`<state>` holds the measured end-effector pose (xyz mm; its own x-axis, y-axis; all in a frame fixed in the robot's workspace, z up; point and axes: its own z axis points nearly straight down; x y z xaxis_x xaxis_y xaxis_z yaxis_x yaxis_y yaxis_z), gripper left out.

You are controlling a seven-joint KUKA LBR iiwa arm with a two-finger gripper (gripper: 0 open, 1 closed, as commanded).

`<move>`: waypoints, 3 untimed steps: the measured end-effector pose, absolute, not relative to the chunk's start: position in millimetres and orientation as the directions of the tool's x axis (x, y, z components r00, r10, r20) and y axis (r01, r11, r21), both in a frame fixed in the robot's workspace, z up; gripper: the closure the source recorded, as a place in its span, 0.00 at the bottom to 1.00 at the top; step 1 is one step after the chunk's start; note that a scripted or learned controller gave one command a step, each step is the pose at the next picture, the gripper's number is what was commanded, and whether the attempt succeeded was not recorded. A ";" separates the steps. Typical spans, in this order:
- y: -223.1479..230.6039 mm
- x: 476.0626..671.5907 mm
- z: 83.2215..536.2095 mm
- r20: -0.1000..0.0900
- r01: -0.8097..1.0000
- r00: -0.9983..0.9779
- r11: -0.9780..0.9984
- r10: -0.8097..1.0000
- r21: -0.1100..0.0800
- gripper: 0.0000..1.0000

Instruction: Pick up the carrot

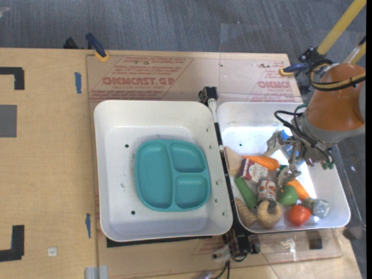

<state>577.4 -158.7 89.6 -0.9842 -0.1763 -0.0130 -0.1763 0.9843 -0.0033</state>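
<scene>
Two shallow white bins sit side by side on the desk (46,156), seen from above at a slant. The left bin (110,127) holds a teal divided plate (172,174) with three compartments, lying flat near its centre. The right bin (334,182) carries a cluster of play food. The carrot (261,162) lies in the middle of this bin, roughly level, its orange body pointing right toward the arm and resting just above a small red-and-white packet (250,171). Below the packet are a green vegetable (245,193), a small can (267,189), a tan ring-shaped pastry (268,212), a green round fruit (287,197) and a red tomato (299,214); a second orange piece (299,189) lies at the right (what it is cannot be told).

The arm reaches in from the right, its orange band (337,95) above the wrist. The pincer (289,168) hangs low over the right bin, just right of the carrot's tip, among dark cables and metal linkage. Whether its fingers stand apart or together cannot be told, since the wrist and clutter mask them; nothing is visibly held between them.
</scene>
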 end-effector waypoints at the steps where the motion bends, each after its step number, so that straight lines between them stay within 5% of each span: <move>1: -149.8 528.0 90.4 -0.014 -0.210 -0.978 0.978 -0.210 -0.006 0.00; 2: -105.6 494.4 91.3 -0.021 0.182 -0.983 0.983 0.182 -0.005 0.00; 3: -104.6 500.2 104.5 -0.039 0.181 -0.983 0.983 0.181 -0.003 1.00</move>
<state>500.2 -104.6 104.5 -0.9828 0.1808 -0.0387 0.1810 0.9835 -0.0028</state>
